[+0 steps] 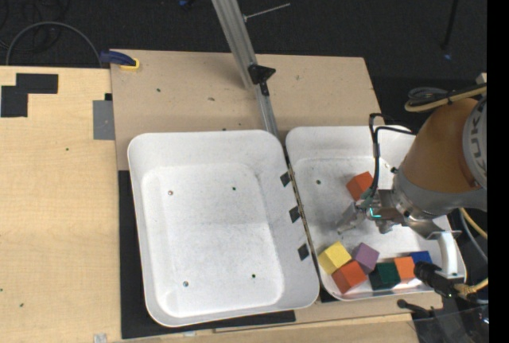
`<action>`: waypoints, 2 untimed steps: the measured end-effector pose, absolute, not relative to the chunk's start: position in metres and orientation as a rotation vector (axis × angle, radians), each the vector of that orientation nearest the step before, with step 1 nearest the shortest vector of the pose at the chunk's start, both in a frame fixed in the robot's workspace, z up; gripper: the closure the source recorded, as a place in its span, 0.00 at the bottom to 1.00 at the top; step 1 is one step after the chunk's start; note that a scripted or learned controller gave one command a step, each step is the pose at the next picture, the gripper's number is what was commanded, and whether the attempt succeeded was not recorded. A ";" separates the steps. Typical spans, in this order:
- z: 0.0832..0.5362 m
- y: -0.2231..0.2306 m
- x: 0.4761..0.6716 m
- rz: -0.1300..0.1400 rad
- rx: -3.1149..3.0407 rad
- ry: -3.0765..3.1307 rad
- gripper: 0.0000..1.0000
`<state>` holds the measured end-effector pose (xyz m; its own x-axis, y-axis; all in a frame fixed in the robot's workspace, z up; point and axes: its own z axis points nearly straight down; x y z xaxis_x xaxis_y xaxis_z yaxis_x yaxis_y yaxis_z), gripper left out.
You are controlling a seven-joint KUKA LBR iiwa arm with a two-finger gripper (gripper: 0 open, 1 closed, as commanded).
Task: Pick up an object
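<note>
I log the bench (238,87) first: pale plywood, matte, with a few small dark holes, running out behind and to the left of the claw, and dark floor with loose cables beyond it. On it sit two shallow white bins with rounded corners and speckled floors; the left bin (151,166) lies well to the claw's left, the right bin (318,146) is the one the claw hangs over. A ribbed aluminium rail (232,23) slants up and away from the seam between the bins. The arm (445,162), grey with a glossy orange band, comes in from the right and covers that bin's right part. The claw (367,216) is low over the bin floor; I cannot tell whether it is released or clenched, and I see nothing between its tips. An orange block (359,185) sits just behind the claw, nearly touching. In front of it cluster a yellow cube (335,256), a red cube (349,277), a purple cube (367,255), a green block (385,275) and a second orange piece (405,267), packed against the near rim.
</note>
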<state>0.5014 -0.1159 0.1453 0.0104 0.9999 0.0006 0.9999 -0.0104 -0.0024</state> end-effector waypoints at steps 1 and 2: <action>0.145 -0.116 0.501 0.002 -2.235 -2.205 0.00; 0.145 -0.116 0.501 0.002 -2.237 -2.204 0.00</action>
